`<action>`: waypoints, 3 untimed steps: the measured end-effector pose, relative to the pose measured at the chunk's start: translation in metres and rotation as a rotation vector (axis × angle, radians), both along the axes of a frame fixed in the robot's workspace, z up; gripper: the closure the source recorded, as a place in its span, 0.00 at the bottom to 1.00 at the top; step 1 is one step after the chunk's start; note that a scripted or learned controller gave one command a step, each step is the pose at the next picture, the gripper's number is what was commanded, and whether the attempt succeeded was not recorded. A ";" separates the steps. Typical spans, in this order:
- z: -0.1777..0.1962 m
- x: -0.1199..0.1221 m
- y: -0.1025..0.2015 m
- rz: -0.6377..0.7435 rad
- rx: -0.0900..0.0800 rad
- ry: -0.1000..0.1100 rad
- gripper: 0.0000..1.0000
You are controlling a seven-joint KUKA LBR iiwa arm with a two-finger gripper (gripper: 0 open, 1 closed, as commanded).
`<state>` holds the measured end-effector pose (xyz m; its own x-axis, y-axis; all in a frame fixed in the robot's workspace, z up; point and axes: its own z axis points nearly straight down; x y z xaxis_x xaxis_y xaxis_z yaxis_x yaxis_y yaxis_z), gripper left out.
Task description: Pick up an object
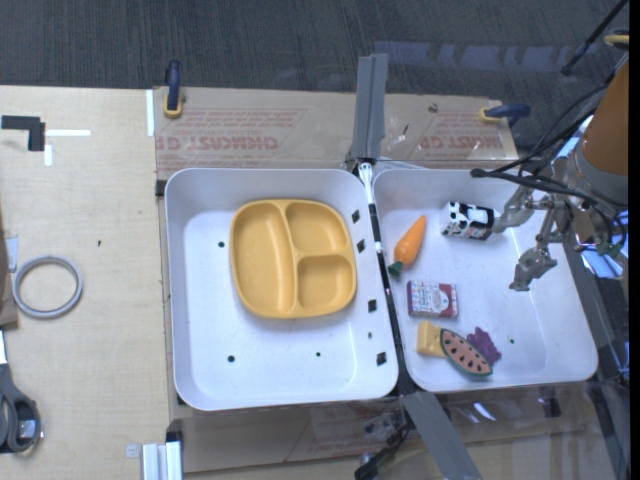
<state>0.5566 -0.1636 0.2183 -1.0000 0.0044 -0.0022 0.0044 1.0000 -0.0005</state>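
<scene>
Pincer [533, 240] sits over the right bin [560, 353], near its right wall & toward the far half; we see its 2 fingers spread, one reaching toward the far-left, the other hanging lower by the right wall, w/ nothing between them. Arm comes in from the right table edge, orange band at the top right.

Right bin contents, as we read them:
- toy cow [467, 220], black & white, toward the far edge, just beside the upper finger tip; we can't tell if they touch.
- toy carrot [409, 241], orange w/ green top, tilted, close to the bin's left wall.
- small red packet [432, 299], flat, about mid-bin on the left side.
- yellow cheese wedge [428, 339], near the front-left corner, touching the watermelon slice [465, 354] next to it.
- purple grapes [486, 344], just beside the watermelon on its right.

Left bin [200, 368] holds a yellow divided plate [293, 258], 3 compartments, lying flat around mid-bin, slightly toward the far side.

On the bare table left of the bins: a grey tape roll [45, 286] near the left edge, & scissors [17, 420] at the front-left corner, partly cut off. Cardboard sheet [260, 133] lies behind both bins along the far edge, w/ a clamp [173, 90] at its left end.
</scene>
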 end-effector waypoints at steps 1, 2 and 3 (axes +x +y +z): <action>-0.078 0.045 0.030 -0.410 0.000 0.001 0.00; -0.121 0.017 0.038 -0.444 0.000 -0.007 0.00; -0.121 0.079 0.051 -0.711 0.003 -0.008 0.00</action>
